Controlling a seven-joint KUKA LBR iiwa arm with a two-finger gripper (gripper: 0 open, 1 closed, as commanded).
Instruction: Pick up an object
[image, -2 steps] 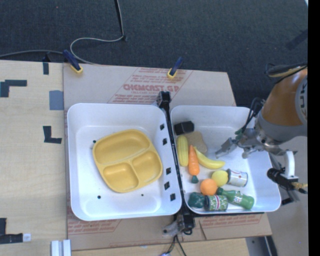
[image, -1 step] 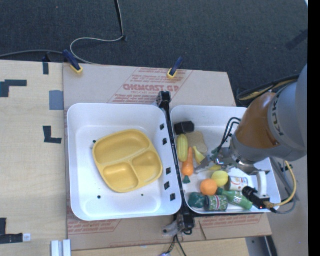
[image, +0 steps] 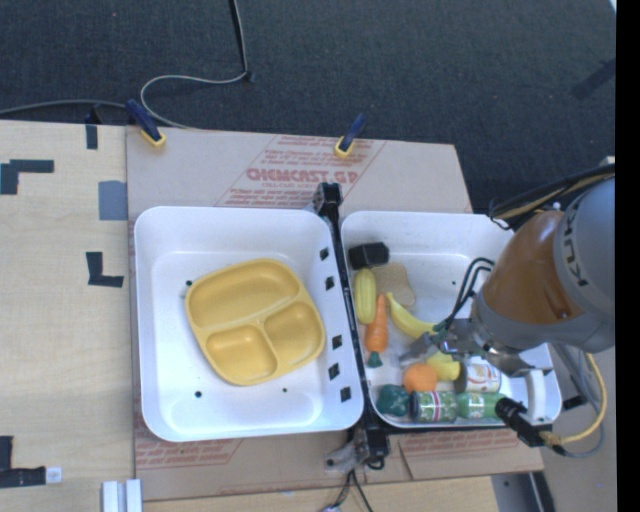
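In the right bin (image: 450, 232) the gripper (image: 437, 345) hangs low over the toy food, can't tell its grip, with the banana (image: 407, 317) just left of it and the orange (image: 420, 378) right below.

The grey arm (image: 590, 270) enters from the right edge of the frame, its orange band (image: 525, 275) at mid-right, wrist angled down-left, the gripper (image: 432, 345) low, right of centre.
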